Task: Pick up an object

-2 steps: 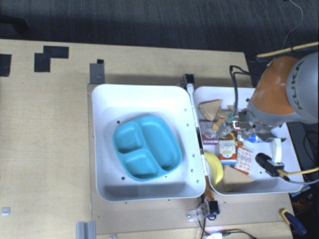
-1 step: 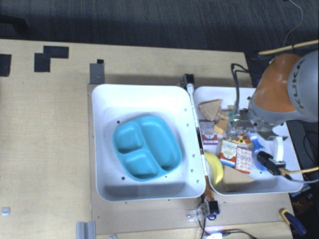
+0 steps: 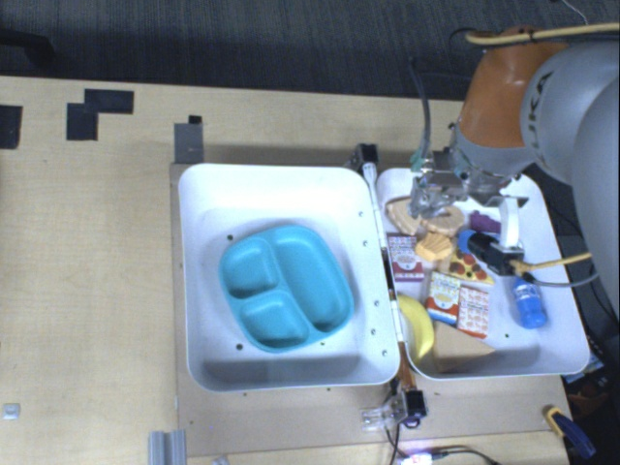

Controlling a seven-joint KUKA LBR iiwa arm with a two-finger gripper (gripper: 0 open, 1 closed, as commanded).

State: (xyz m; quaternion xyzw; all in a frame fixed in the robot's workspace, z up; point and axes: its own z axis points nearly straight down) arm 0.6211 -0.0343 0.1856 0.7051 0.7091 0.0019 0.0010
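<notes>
My gripper (image 3: 433, 201) hangs low over the back left of the right bin (image 3: 562, 352), its tip just above a pile of tan, bread-like toy pieces (image 3: 438, 229). Nothing shows between its fingers. The right bin also holds a yellow banana (image 3: 418, 325) at its left wall, a small printed box (image 3: 463, 304), a blue bottle (image 3: 529, 305), a purple piece (image 3: 483, 221) and a red and white carton (image 3: 401, 257). The grey arm with its orange band (image 3: 499, 80) comes in from the upper right.
The left bin (image 3: 203, 211) holds a blue divided plate (image 3: 287, 286). A dark clamp (image 3: 365, 155) stands at the back between the bins. Cables and a connector (image 3: 407, 410) lie on the bench in front of the bins.
</notes>
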